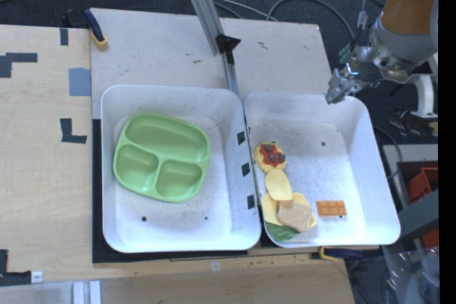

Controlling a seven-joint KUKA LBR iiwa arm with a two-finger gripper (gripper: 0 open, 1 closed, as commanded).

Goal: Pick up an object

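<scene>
Hand (338,91) above right bin's far rim, food pile (285,194) well apart

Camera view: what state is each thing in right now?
Grey two-finger gripper: above the right bin's far right corner, holding nothing visible.
Green three-compartment plastic plate: upright in the left white bin.
Pile of yellow and tan toy food pieces: against the right white bin's left wall.
Small orange waffle block: flat, apart from the pile.

No legible txt, labels, brands or nos. anywhere; bins, bench, objs all unmarked.
</scene>
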